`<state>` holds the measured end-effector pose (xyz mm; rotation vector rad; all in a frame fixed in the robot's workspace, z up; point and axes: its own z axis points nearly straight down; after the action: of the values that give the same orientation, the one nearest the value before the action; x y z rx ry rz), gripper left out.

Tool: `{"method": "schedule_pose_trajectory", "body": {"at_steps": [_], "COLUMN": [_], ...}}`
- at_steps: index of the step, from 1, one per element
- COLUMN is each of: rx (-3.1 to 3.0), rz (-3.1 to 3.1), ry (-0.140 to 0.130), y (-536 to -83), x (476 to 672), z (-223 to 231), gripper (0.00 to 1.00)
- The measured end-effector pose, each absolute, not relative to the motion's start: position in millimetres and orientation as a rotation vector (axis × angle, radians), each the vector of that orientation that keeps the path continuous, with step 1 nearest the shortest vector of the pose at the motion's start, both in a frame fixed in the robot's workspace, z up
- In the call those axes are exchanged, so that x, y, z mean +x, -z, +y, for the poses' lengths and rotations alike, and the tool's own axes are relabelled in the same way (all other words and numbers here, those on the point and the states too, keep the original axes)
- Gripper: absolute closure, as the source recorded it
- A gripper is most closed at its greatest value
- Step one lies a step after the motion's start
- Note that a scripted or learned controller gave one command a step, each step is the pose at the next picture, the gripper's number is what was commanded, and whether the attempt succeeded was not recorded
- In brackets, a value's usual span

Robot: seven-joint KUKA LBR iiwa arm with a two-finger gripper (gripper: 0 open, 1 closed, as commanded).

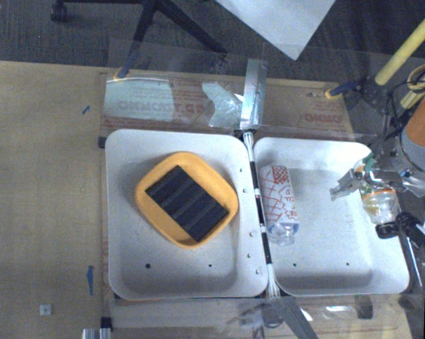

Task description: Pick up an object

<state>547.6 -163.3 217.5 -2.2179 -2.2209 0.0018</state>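
A yellow pad with a black ribbed centre [186, 199] lies in the middle of the left bin [124, 267]. In the right bin [335, 269] a clear plastic bottle with a red-and-white label [280, 203] lies along the left wall, cap toward the front. My gripper [358, 180] hangs over the right bin's far right side, well apart from the bottle. A small clear object with an orange tint [378, 202] sits just below the gripper at the bin's right wall. Whether the gripper touches it is unclear.
A divider ridge [257, 202] separates the two bins. Behind them lie a cardboard sheet with plastic wrap [201, 105] and an upright metal bracket [253, 97]. Cables and a yellow rod [408, 44] crowd the far right, where the arm [419, 129] enters.
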Motion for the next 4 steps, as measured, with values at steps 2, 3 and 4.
{"method": "schedule_pose_trajectory", "body": {"at_steps": [2, 3, 4], "rx": [-1.922, -1.741, -1.746], "rz": [-2.492, -2.624, -2.627], "ry": [0.008, 0.004, 0.007], "y": [-88.1, -88.0, -98.2], "x": [590.1, 613.7, 614.6], "z": [-150.7, -172.9, -173.5], "gripper": [0.00, 0.00, 1.00]}}
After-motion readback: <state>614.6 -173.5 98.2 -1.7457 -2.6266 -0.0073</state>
